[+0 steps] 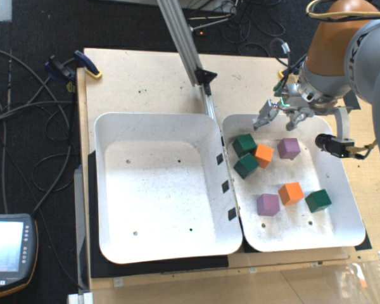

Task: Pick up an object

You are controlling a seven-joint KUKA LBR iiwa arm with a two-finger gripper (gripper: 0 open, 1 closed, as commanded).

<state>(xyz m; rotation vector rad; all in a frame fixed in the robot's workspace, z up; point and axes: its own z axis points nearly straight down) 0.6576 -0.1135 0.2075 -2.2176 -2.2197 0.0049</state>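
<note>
my pincer (280,116) hangs wide and empty over the right bin (342,198). the purple cube (289,148) looks light and stiff; i'd grip its flat opposite sides.

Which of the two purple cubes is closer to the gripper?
The purple cube at the far side of the right bin, just below the gripper. The other purple cube lies nearer the camera, beside an orange cube.
</note>
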